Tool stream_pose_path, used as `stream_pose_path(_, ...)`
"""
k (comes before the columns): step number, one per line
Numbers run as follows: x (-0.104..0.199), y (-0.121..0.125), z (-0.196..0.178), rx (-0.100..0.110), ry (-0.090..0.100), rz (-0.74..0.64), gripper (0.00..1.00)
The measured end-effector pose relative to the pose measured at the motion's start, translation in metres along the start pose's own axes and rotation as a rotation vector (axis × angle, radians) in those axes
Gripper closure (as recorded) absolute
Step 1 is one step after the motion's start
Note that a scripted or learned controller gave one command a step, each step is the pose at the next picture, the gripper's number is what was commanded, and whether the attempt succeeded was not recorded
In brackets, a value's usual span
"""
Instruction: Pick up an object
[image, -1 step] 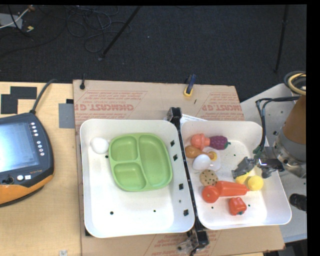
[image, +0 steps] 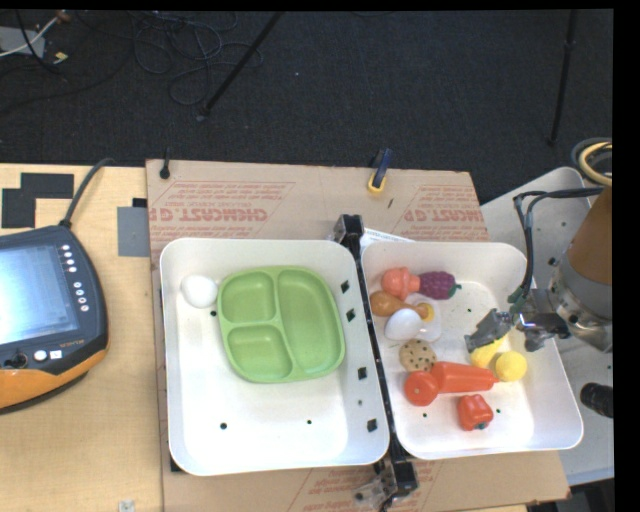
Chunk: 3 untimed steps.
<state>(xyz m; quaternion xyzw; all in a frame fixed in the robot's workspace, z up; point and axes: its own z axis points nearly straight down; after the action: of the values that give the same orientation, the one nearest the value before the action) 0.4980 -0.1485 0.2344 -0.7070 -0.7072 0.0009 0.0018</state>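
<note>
The right bin (image: 545, 425) holds several toy foods: a pink piece (image: 398, 281), a purple grape bunch (image: 437, 285), an orange piece (image: 385, 303), a white egg (image: 403, 324), a cookie (image: 417, 354), a carrot (image: 450, 380), a red pepper (image: 474, 411) and a yellow lemon pair (image: 500, 361). My gripper (image: 494, 330) reaches in from the right and hangs low just above the yellow lemon. Nothing is visibly held.
The left bin (image: 260, 430) holds a green divided plate (image: 280, 325) and a white ball (image: 199, 290). A teach pendant (image: 45, 310) lies on the bench at far left. A black divider clip (image: 348, 230) sits between the bins. Cables trail near the arm at right.
</note>
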Motion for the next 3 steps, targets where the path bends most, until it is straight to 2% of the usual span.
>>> stream_pose_path(1, 0.006, 0.003, 0.044, 0.004, 0.001, -0.003, 0.0)
stream_pose_path(2, 0.008, -0.002, 0.108, 0.005, 0.002, -0.001, 0.0)
stream_pose_path(3, 0.004, 0.004, 0.125, -0.024, -0.01, 0.002, 0.0)
